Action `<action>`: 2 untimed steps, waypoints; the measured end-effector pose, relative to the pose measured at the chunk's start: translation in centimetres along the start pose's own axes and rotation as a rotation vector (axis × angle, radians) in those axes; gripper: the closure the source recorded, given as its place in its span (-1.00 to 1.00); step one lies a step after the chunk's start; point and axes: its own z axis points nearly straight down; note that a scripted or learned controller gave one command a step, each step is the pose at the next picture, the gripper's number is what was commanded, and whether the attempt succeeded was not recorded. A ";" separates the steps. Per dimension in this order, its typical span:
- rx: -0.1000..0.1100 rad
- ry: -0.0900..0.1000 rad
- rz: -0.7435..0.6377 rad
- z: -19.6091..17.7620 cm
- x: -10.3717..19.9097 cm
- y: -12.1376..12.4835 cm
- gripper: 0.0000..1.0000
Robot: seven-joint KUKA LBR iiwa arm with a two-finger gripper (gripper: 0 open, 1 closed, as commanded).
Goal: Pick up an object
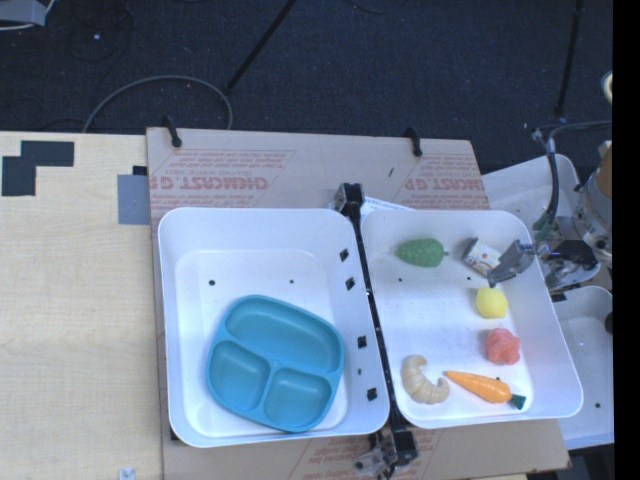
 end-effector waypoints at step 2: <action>-0.005 0.000 -0.002 3.9 0.3 0.7 -1.00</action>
